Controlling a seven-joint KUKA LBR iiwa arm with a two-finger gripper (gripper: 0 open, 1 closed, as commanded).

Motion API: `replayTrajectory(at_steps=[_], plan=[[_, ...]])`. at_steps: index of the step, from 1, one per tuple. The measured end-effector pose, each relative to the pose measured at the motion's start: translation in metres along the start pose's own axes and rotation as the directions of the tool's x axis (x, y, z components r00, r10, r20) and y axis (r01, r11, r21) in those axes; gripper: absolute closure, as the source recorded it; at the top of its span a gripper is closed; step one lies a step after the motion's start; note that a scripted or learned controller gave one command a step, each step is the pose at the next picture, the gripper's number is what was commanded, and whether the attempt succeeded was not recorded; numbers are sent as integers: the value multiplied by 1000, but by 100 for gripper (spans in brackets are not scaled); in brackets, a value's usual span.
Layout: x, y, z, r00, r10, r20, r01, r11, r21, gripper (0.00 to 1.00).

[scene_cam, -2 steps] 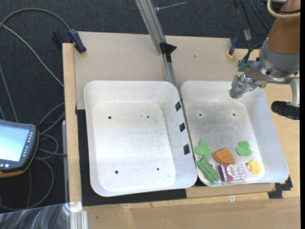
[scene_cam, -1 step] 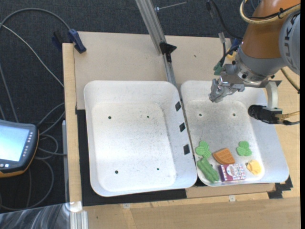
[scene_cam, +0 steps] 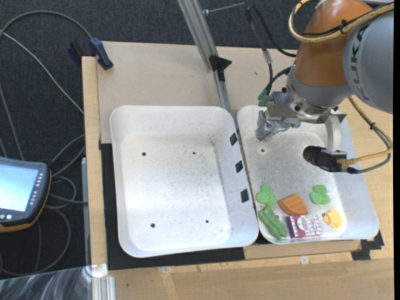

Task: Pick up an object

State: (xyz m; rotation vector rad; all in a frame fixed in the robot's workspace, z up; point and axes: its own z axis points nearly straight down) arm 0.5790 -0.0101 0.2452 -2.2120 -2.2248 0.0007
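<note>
**My claw above the right bin, toys huddled at the near edge**

Nearest the camera, along the front rim of the right bin (scene_cam: 369,220), lies a small cluster of toy pieces. A purple-and-white box (scene_cam: 304,225) with printed sides sits flat against the rim. Beside it lies a long green bumpy piece (scene_cam: 272,222), like a pod or pickle, and just above that a rounded leafy green piece (scene_cam: 266,195). An orange wedge (scene_cam: 294,204) with a matte face rests between the greens, touching or nearly touching the box. Further right sit a green clover-shaped piece (scene_cam: 320,195) and a small yellow lump (scene_cam: 334,218).

Both bins are shallow white plastic with rounded corners, speckled with fine dark flecks. The left bin (scene_cam: 125,120) sits just beside the right one on the pale wooden bench (scene_cam: 150,74).

My claw (scene_cam: 267,132) hangs over the far end of the right bin, well apart from the toys. Nothing sits between its metal fingers; whether they are spread or closed I cannot tell.
</note>
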Motion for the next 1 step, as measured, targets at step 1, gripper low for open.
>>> replayTrajectory(at_steps=[1], plan=[[61, -16, 7, 1000, -2, -1, 2, 1000, 1, 100]])
